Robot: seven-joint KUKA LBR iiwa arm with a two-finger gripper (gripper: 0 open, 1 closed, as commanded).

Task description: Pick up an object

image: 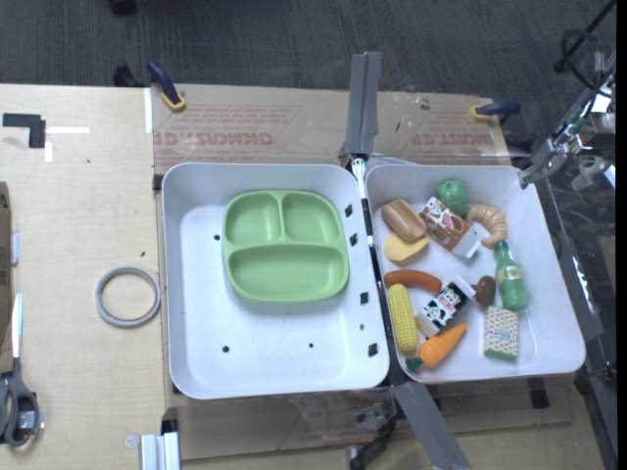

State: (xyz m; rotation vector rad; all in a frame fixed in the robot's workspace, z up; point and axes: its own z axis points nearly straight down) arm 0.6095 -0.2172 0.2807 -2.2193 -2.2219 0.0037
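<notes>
Claw (549, 155) at upper right, hanging just past the far right corner of the right bin (558, 262). Blurred metal there, so cannot tell whether spread or pressed together. Nothing seen pinched.

All candidate objects down-left of the claw, inside the right bin. Nearest: green ball (452, 192) and croissant (488, 219), both at the far end of the bin. Green bottle (508, 277) next along the right wall, long axis running roughly far-to-near, cap toward the far side. Probably the easiest reach: short drop toward the croissant or the bottle, and the bottle stands a bit apart from its neighbours.

Rest of the right bin, crowded:
- bun (403, 220) by the dividing wall, yellow slice (406, 249) touching below it
- snack packet (444, 223) between bun and croissant
- sausage (412, 279) lying crosswise
- corn cob (402, 316) lengthwise along the left wall
- cow-print carton (443, 306) just beside the corn
- carrot (439, 345) tilted, at the near edge
- cracker box (501, 334) in the near right corner

Left bin (196, 341): holds one green divided plate (286, 246), far half, no food on it.

Table (78, 213): tape ring (127, 295) left of the bins, well apart from the claw.
</notes>
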